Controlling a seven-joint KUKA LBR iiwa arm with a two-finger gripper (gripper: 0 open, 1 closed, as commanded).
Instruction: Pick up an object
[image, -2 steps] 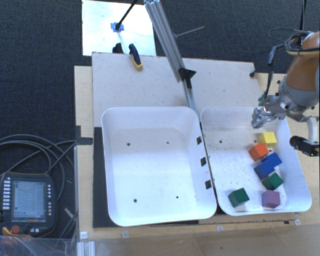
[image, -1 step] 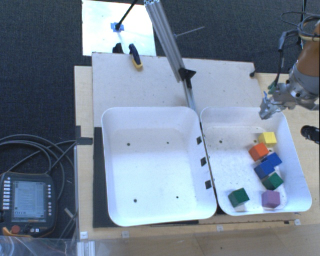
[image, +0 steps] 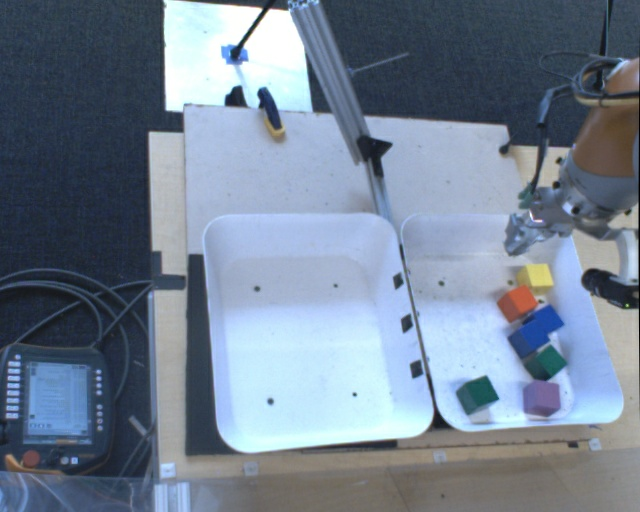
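In the right bin (image: 450, 300) lie several small blocks: a yellow cube (image: 536, 277), an orange cube (image: 517, 302), a blue block (image: 536, 331), a dark green cube (image: 546, 361), a purple block (image: 541, 398) and a green cube (image: 477, 394). My gripper (image: 520, 238) hangs over the bin's far right part, a little above and left of the yellow cube. Nothing shows between its fingers.
The left bin (image: 300, 330) stands beside the right one. A slanted metal pole (image: 345, 95) crosses the bench behind the bins. A teach pendant (image: 55, 405) with cables lies at the lower left, off the bench.
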